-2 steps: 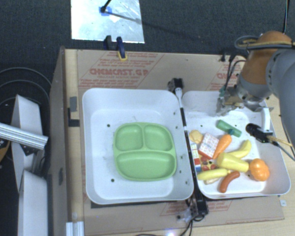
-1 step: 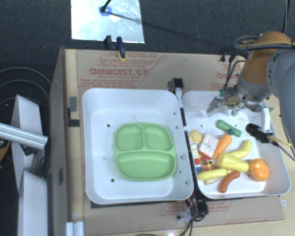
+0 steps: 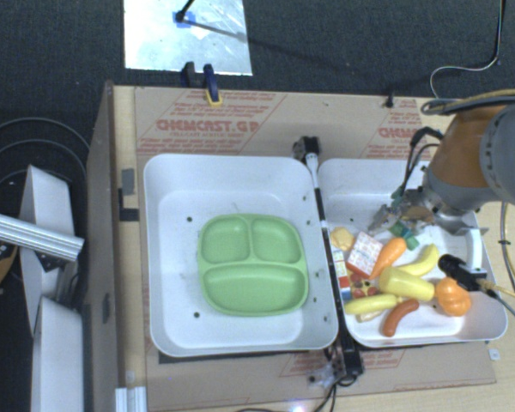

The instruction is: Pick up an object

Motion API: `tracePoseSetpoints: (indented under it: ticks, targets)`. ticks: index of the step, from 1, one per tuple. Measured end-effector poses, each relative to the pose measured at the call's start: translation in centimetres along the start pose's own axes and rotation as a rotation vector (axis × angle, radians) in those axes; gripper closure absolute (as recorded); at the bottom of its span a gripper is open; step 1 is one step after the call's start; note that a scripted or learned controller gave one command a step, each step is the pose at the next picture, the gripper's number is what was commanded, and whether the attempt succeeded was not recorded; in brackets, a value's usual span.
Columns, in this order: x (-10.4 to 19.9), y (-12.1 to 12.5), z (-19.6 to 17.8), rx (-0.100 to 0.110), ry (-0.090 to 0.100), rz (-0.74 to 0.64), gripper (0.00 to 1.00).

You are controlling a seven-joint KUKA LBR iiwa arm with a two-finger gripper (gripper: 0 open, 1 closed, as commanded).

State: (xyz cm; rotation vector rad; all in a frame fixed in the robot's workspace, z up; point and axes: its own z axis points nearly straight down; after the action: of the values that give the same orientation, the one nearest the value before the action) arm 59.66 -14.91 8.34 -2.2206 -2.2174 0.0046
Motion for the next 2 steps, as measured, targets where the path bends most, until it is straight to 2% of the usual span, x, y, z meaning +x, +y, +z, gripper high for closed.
tracePoseSetpoints:
  ticks: [1,2]
  targets:
    - [1.8,-3.9,-0.1,-0.004,0.0,-0.001,0.0]
    - [1.8,-3.6,-1.2,-0.009,-0.001,-0.003,1.0]
